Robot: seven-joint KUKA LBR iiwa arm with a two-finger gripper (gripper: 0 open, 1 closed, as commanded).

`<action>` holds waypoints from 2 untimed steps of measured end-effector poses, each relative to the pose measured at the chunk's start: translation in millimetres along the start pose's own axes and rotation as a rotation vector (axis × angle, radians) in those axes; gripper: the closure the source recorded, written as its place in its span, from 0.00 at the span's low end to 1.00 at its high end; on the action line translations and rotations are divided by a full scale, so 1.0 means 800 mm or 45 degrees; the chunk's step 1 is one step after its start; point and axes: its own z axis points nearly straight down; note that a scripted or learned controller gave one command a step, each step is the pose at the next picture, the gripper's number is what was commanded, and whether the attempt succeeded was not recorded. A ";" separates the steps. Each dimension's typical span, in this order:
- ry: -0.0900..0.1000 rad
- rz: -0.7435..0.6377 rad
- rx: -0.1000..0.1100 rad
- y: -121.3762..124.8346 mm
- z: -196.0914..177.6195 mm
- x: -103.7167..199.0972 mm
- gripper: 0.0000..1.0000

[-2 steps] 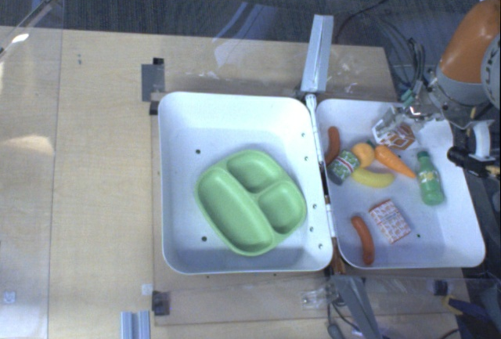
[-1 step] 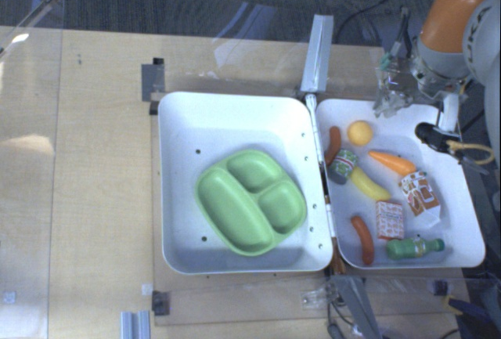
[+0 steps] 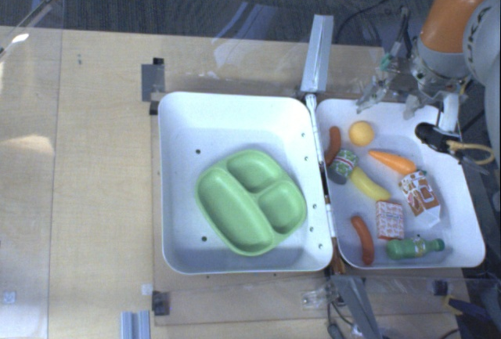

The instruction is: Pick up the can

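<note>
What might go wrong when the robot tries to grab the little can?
1. The can lies tipped on its side against the bin's left wall, touching a sausage and a banana, so a grab may catch them too or find no room.
2. Lying down, it may roll away.
3. The gripper hangs over the far rim, off to one side, so it may come down in the wrong spot.

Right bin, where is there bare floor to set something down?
In the shallow white right bin, bare floor lies along its right wall, past the orange plastic carrot and the crinkled snack packet. The left half is crowded: small green-labelled can, yellow banana, red sausage.
</note>
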 end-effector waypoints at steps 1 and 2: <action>-0.006 -0.055 -0.037 -0.075 0.091 -0.047 0.00; -0.004 -0.001 -0.010 -0.212 0.124 -0.116 0.00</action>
